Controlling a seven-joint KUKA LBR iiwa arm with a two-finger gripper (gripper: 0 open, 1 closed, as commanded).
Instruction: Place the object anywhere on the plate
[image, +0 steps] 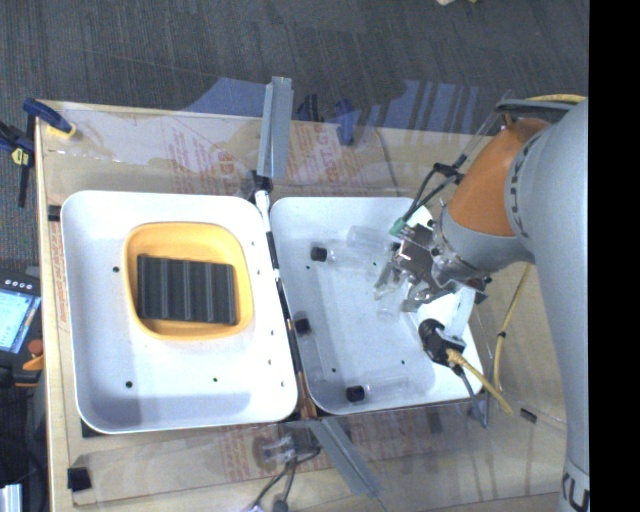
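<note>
- Nearest, along the front wall of the right bin (400, 405), a small black piece (353, 393) sits on the floor. I cannot tell whether it is loose or part of the bin.
- Further in, the gripper (402, 285) hangs low over the right side of that bin. From this slant I cannot tell whether it is apart, together, or clamped on anything.
- Just beyond the gripper, towards the bin's far wall, lies a pale clear object (362, 240). I take this to be the thing to move, though its outline is faint. It is in the right bin, well apart from the plate.
- A second black piece (318, 254) lies near it, to the left.
- The left bin (90, 390) holds the yellow plate (190, 238), with a dark ridged block (187, 288) filling its middle.
- To do the step well, get a sure grasp first: centre over the clear object and close squarely, since it probably slips.
- Lift well over the two walls between the bins.
- Release low over the plate, since the ridged block may tip a dropped object.
</note>
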